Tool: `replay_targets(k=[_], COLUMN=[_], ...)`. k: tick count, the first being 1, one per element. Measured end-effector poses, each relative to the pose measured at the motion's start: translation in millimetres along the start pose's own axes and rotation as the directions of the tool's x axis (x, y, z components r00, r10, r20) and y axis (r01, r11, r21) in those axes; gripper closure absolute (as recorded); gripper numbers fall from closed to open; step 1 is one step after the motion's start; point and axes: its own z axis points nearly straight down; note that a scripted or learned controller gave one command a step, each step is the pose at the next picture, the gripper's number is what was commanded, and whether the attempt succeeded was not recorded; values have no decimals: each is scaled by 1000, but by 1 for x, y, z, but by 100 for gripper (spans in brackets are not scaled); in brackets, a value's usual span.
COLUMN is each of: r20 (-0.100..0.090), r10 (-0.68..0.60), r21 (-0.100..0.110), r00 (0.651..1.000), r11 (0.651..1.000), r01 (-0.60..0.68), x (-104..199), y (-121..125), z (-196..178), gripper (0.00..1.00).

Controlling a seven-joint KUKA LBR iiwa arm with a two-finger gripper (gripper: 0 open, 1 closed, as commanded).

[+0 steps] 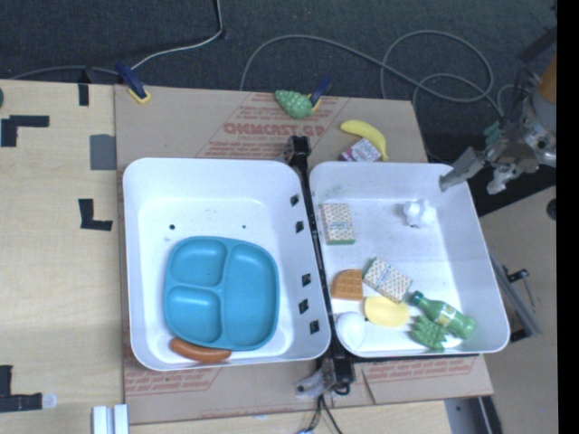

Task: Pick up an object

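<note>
Nearest to us, along the front wall of the left bin (145, 242), we see an orange sausage (199, 351) lying with its long axis along that wall, tucked against the front edge of the blue divided plate (222, 292).

In the right bin (452, 242) the front corner is crowded. A green bottle (443, 313) lies on its side, its long axis slanting from back-left to front-right with the neck towards the back-left. A green leafy piece (429, 335) sits just in front of it by the front wall. To their left we find a yellow lump (386, 312) and a white round piece (351, 329), touching or nearly so. Behind those are a brown bun-like piece (347, 285) and a checked packet (387, 278), tilted on the diagonal.

The middle and right of this bin are open floor. Further back, a second checked packet (338, 222) lies lengthwise front to back near the dividing wall, and a small white crumpled thing (413, 212) stands alone with room on all sides.

The gripper (470, 181) hangs over the bin's far right corner rim, fingers apart with nothing between them, well clear of every object.

Beyond the bins, on the cardboard, lie a banana (365, 135) and a green knobbly item (294, 103).
</note>
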Motion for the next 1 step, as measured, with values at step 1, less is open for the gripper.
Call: replay_targets(k=[1], r20=[-2], r10=[-1], r21=[1], r00=[1000], r11=[1000], r01=[1], x=[61], y=[-27], z=[58], gripper=[0])
